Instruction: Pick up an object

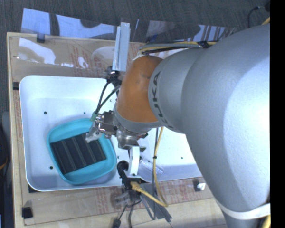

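A light-blue, shallow dish (81, 152) with a dark ribbed insert lies in the front half of the left white bin (38, 99). My gripper (94, 128) hangs from the orange-banded wrist (135, 96) right over the dish's far right rim, at or just above it. The wrist and cables hide how the gripper meets the rim. The large grey arm (218, 113) covers most of the right bin.
The left bin's back half is bare white floor. A strip of the right bin's floor (173, 160) shows under the arm. Cables (133, 184) hang over the bench's front edge. A metal post (121, 46) stands behind the bins.
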Action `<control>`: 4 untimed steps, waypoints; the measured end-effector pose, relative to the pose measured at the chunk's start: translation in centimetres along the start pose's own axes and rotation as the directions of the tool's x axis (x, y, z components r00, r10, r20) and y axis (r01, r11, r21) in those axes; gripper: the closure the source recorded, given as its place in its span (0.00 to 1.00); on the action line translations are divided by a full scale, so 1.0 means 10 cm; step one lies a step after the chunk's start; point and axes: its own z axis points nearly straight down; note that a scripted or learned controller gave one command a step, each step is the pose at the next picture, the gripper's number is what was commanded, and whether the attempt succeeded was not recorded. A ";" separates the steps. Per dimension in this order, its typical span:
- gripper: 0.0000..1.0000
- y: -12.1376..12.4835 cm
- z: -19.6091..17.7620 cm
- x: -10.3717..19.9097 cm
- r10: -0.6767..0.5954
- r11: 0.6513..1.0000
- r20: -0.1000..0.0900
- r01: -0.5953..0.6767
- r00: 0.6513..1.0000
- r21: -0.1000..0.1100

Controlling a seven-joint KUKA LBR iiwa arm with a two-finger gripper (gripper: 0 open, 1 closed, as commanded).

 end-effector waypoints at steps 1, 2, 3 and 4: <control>0.00 0.04 0.00 -0.08 -0.077 0.997 0.000 0.077 0.997 0.002; 1.00 0.04 -0.09 -0.08 -0.081 0.997 0.001 0.081 0.997 0.001; 1.00 -0.07 -0.55 0.50 -0.107 0.994 -0.001 0.107 0.994 0.000; 0.00 -0.07 -0.55 0.49 -0.107 0.994 -0.001 0.107 0.994 0.000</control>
